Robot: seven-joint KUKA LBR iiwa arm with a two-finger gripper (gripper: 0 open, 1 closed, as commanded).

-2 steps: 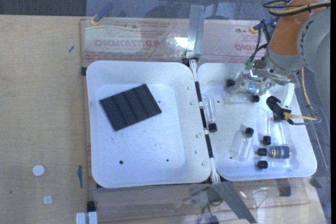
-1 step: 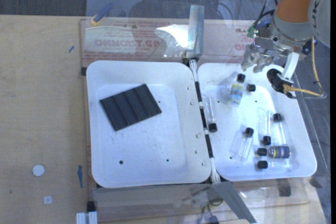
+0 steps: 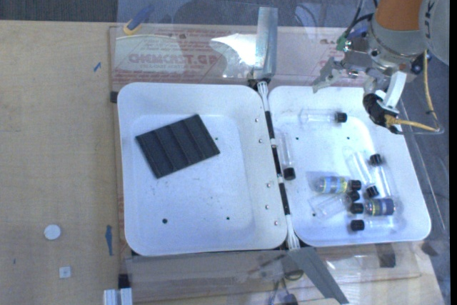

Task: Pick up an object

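On the left, a dark ribbed mat [image 3: 177,145] lies flat in the left bin [image 3: 136,225], with open white floor around it. The right bin [image 3: 418,214] holds my likely targets: small clear vials [image 3: 357,189] with black caps, clustered near the front right corner and nearly touching. I judge they could roll or slip, or two could be caught together. My gripper [image 3: 357,71] hovers above the right bin's far rim, holding nothing; I cannot tell how far it is open.

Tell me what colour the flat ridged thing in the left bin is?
Dark grey, nearly black, the ridged pad, seen in the camera view.
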